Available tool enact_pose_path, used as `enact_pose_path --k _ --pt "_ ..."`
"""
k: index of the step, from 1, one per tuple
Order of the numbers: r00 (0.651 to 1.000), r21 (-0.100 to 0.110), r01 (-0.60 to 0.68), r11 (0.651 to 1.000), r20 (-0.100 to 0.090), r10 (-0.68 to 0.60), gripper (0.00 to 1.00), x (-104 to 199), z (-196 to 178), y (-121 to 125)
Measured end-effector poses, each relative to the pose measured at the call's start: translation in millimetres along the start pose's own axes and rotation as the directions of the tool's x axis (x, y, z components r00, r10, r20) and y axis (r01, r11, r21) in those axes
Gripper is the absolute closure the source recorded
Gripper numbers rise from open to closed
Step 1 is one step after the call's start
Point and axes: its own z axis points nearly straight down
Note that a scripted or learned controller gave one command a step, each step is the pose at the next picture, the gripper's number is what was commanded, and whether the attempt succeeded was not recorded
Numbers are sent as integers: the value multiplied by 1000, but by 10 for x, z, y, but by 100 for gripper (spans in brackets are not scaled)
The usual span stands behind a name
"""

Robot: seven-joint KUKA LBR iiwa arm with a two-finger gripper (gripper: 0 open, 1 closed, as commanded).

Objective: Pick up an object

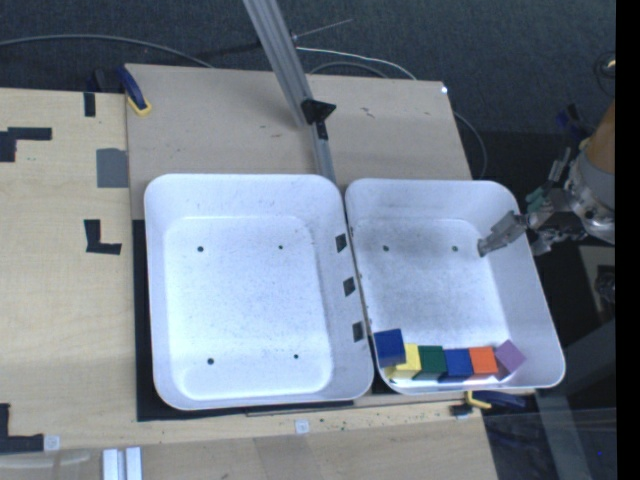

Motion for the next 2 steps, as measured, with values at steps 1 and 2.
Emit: enact_pose_path --k 1,2 --pt "1000 5 -1 1000 0 1 0 -73 488 40" --pt "1000 2 0 1000 1 0 0 -76 601 136"
